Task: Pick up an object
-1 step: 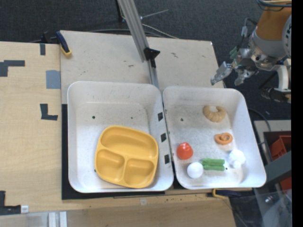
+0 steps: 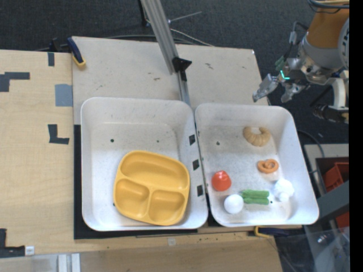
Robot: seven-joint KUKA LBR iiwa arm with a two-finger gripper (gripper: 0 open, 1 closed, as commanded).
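- We are looking down on two white bins; the gripper (image 2: pixel 276 89) is hanging above the far right corner of the right bin (image 2: pixel 295 130), outside its rim, with its two fingers spread apart and nothing between them.
- We are treating the pick as not yet begun: every candidate is lying in the right bin, well apart from the gripper.
- We are listing them: a croissant (image 2: pixel 257 135) nearest the gripper, a small orange pretzel (image 2: pixel 267 166) below it, a red tomato (image 2: pixel 221 181), a white ball (image 2: pixel 233 203), a green pea pod (image 2: pixel 255 197) and a white lump (image 2: pixel 283 188) near the rim.
- We are expecting the main risk in the front cluster: the ball, pea pod and lump are lying just beside one another, so a finger coming down there is likely to nudge a neighbour or close on two things.
- We are also flagging round items, which could roll from closing fingers, and the lump near the wall, where a finger could strike the rim.
- We are judging the croissant the clearest target, with bare floor all round it.
- We are noting a yellow divided tray (image 2: pixel 152 187) in the left bin (image 2: pixel 91 152) and a slanted metal rail (image 2: pixel 161 27) behind the bins; neither is obstructing the right bin.
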